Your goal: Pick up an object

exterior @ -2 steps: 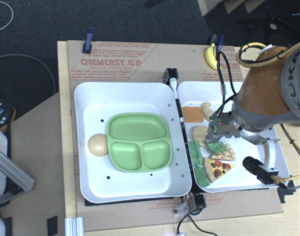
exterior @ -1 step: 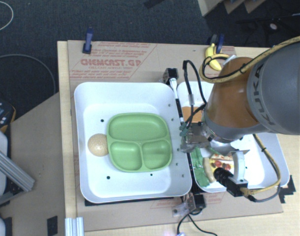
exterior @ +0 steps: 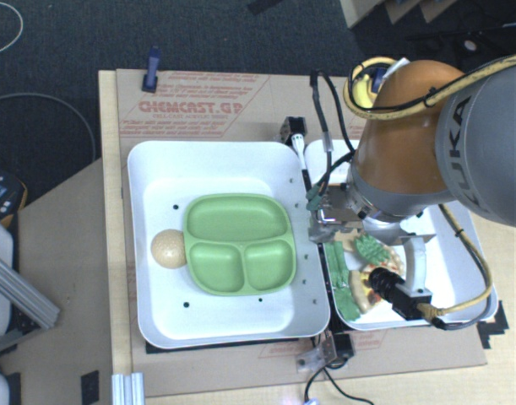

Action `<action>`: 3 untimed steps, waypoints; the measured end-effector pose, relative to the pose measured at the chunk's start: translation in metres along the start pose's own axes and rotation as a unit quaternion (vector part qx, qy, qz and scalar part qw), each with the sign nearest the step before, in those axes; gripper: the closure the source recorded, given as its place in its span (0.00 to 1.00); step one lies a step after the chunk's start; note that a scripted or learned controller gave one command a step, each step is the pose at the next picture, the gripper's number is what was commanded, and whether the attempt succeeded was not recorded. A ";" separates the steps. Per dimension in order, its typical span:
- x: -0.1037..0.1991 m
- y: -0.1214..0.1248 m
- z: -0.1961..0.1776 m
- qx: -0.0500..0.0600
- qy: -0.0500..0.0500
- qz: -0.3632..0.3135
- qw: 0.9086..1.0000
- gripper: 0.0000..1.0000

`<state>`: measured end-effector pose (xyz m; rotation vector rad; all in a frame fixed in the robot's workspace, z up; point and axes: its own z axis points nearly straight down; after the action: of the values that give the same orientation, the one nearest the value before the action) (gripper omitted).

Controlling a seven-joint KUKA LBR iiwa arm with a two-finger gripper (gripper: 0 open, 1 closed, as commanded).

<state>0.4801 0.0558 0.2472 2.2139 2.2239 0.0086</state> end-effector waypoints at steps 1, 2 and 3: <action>-0.047 0.001 0.066 0.008 -0.002 0.006 1.000 1.00; -0.044 0.003 0.052 0.003 -0.001 0.003 1.000 1.00; -0.044 0.004 0.042 0.002 -0.001 0.003 1.000 1.00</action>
<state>0.4845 0.0122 0.2048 2.2219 2.2180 0.0024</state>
